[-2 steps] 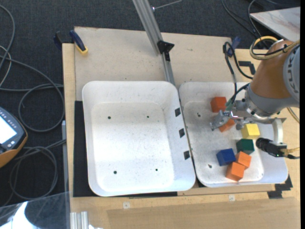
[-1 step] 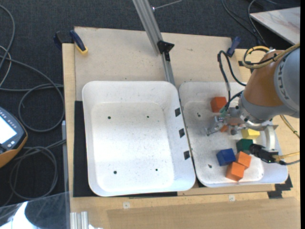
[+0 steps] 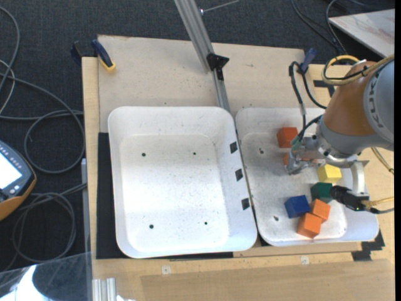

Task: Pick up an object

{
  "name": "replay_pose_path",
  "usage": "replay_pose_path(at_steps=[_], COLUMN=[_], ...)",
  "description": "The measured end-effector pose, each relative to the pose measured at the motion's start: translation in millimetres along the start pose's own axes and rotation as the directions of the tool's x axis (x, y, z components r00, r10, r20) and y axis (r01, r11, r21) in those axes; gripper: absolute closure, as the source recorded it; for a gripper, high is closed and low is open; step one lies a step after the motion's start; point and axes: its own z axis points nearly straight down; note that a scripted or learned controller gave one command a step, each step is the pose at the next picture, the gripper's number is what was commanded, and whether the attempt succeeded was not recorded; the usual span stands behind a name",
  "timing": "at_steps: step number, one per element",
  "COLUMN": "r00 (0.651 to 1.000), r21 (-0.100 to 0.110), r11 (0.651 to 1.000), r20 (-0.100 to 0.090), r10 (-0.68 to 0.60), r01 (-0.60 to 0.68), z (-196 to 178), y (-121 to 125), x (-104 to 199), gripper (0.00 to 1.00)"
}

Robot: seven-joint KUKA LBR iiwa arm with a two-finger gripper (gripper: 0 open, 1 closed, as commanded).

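Observation:
My gripper (image 3: 293, 163) is low in the right bin (image 3: 266, 190), near its middle, with the grey and orange arm (image 3: 354, 111) reaching in from the right. An orange cube (image 3: 287, 137) lies just behind the gripper. A small orange piece (image 3: 286, 160) shows at the gripper's left side; whether it is held is unclear. To the right and front lie a yellow block (image 3: 329, 172), a green block (image 3: 322, 190), a blue block (image 3: 297, 205) and two orange blocks (image 3: 321, 209) (image 3: 307, 225).
The left bin (image 3: 169, 180) stands beside the right one, parted by a raised rim with black clips (image 3: 239, 174). A metal pole (image 3: 197, 27) slants in from the back. Blue clamps (image 3: 103, 54) and cables (image 3: 301, 89) sit at the bench's far edge.

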Motion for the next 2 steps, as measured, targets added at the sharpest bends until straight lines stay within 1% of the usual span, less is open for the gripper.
replay_pose_path(at_steps=[1,2], r00=[1.0,1.0], r21=[-0.005,-0.007], r11=[1.0,1.0], r20=[0.003,0.004], r10=[0.0,-0.001], r01=[0.0,0.001], z=[-45.3,-95.8], y=[1.3,11.9], x=[-6.2,-10.2], gripper=[1.0,1.0])
